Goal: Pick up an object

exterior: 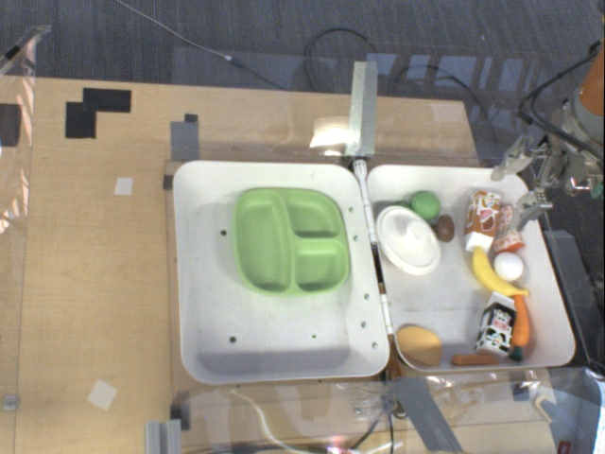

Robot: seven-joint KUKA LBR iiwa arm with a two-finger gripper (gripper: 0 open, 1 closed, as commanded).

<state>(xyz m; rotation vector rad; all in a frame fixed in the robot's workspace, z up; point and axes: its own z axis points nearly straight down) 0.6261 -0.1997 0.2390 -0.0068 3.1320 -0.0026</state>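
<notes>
The objects lie in the right bin (558,334), lower right of the frame: a banana (490,274), an egg (509,268), a milk carton (494,328), a carrot (521,327), a white bowl (408,239) and a green ball (425,203). The left bin (203,253) holds a green divided plate (288,241). The end effector (529,178) hangs over the right bin's upper right corner, fingers apart, holding nothing.

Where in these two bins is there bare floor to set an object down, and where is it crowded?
Left bin: bare floor rings the green tray, widest along the near edge. Right bin: one patch between the white bowl, banana and bread roll. Its right side is crowded.
</notes>
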